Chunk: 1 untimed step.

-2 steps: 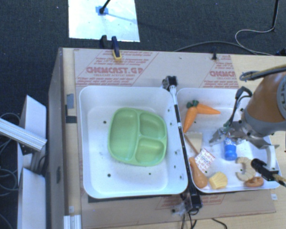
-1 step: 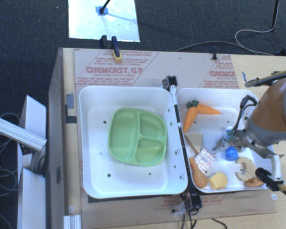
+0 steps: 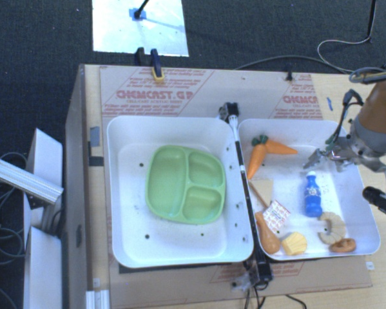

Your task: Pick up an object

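Observation:
The right bin [image 3: 366,201] holds several toy foods. Two orange carrots [image 3: 279,148] lie at its far left, and a blue bottle [image 3: 312,195] stands near the middle. There is also a pale cheese wedge [image 3: 263,188], a red-and-white packet [image 3: 278,214], a tan bread piece [image 3: 268,234], a yellow block [image 3: 294,243], a beige ring [image 3: 332,225] and a brown pretzel [image 3: 343,244]. My gripper [image 3: 325,159] hangs over the bin's far right part, just above the bottle's cap. Its fingers are spread open with nothing between them.
The left bin [image 3: 125,172] holds a green divided plate [image 3: 185,184]. A black-and-white rod [image 3: 238,153] runs along the wall between the bins. The arm's grey body [image 3: 376,131] overhangs the right bin's far corner. Cables trail over the carpet behind.

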### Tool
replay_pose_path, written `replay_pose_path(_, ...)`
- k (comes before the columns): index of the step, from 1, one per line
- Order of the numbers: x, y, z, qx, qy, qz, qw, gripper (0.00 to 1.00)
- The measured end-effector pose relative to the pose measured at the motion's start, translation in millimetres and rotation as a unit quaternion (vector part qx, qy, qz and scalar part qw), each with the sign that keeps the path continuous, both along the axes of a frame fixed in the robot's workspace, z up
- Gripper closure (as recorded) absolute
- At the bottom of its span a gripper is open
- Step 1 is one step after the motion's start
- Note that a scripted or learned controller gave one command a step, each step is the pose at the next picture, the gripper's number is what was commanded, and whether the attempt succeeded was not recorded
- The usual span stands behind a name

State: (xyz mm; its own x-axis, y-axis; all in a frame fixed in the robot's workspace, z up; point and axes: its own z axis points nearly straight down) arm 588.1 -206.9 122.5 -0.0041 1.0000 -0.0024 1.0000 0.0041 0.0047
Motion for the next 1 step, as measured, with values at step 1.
replay_pose_path(1,-21.7,33.1,-38.8,0.0015,0.002,0.000,1.0000,0.00)
